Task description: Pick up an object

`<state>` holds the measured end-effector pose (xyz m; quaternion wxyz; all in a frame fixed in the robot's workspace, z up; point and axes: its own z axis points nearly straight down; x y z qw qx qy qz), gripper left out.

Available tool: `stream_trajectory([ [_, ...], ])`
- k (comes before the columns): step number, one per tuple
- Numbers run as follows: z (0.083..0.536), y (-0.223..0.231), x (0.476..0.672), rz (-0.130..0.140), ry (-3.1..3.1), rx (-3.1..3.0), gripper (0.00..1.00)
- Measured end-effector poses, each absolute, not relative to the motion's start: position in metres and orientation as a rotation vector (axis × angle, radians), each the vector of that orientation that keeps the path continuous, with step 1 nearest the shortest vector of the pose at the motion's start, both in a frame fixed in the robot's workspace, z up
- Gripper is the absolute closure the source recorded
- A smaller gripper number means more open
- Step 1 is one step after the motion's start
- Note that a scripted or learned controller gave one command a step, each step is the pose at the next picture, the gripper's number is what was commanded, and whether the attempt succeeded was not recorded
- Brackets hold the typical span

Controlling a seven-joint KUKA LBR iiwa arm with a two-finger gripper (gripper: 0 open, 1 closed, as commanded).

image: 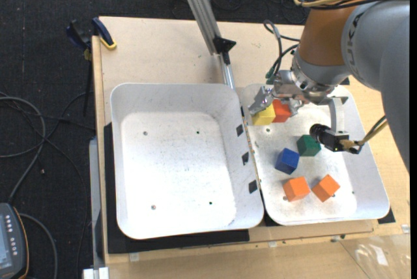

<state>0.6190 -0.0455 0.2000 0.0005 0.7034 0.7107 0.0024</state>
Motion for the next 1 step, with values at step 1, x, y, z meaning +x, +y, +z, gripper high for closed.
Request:
stream_trajectory([
  [1,0.1987,-0.0063,0.5991,-0.002,2.233,2.217,1.0],
])
